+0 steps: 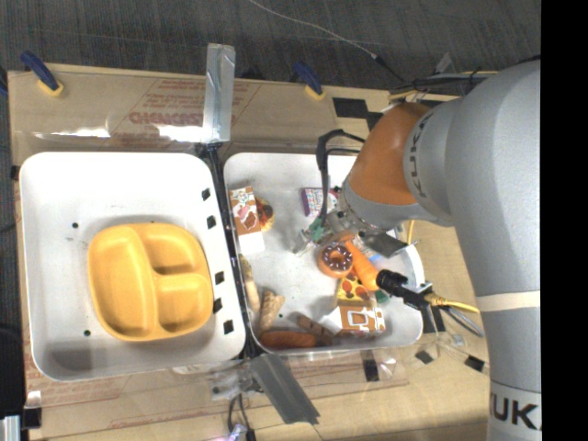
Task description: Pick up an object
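Observation:
My gripper (312,235) hangs low over the middle of the right bin (276,168), under the orange wrist band (386,159). Something small and green (322,231) sits right at its tip, and I cannot tell whether it is held. Just right of the tip lie a chocolate donut (336,258) and an orange carrot (365,268). A purple packet (314,197) lies behind the tip. A brown snack packet (244,208) rests near the bin's left wall.
The left bin (55,182) holds a yellow divided tray (147,278). Along the right bin's front lie a gingerbread-house box (360,318), a sausage (287,339) and a bread piece (267,307). The grey arm (487,182) covers the bin's right side.

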Controlling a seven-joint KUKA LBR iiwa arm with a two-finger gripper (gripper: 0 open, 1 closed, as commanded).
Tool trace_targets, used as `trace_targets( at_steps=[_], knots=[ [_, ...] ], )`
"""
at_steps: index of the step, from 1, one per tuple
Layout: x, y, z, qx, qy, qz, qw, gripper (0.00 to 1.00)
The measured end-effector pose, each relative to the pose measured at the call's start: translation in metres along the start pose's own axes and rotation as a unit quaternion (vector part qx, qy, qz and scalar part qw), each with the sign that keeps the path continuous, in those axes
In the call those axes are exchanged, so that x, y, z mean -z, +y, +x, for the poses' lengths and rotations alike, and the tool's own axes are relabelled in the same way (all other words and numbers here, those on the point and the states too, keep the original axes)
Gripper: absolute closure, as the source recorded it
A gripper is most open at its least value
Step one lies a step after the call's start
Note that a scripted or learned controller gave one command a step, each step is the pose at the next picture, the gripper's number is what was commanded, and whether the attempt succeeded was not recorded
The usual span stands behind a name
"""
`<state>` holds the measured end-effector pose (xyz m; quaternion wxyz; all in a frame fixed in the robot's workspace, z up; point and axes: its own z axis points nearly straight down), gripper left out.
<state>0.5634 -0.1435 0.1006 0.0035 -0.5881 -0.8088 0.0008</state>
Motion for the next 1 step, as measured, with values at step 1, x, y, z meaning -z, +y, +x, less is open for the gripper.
trace_targets(
  at_steps=[1],
  knots=[
    [0.1396,0.0265,0.0307,0.065,-0.005,-0.007,0.9979,1.00]
  ],
)
